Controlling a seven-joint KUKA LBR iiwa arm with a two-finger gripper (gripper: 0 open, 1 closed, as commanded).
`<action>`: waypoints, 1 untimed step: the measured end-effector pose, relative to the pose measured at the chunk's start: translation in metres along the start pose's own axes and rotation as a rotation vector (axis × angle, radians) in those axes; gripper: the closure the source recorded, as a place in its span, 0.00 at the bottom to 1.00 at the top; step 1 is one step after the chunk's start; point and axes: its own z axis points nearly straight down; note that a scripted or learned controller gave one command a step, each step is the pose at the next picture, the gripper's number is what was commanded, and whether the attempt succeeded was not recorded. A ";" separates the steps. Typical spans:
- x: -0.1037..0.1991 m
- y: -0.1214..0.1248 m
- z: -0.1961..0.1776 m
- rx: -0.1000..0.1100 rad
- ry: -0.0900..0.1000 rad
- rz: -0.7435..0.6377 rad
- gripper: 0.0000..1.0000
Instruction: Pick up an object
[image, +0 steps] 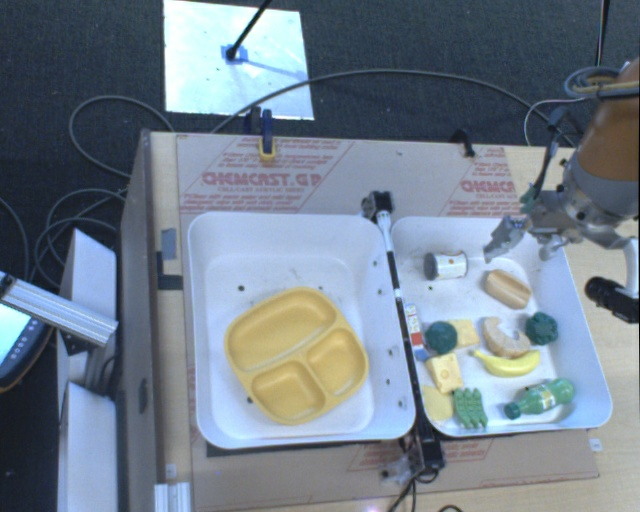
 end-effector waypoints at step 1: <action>0.037 0.057 0.089 0.003 0.001 -0.001 0.00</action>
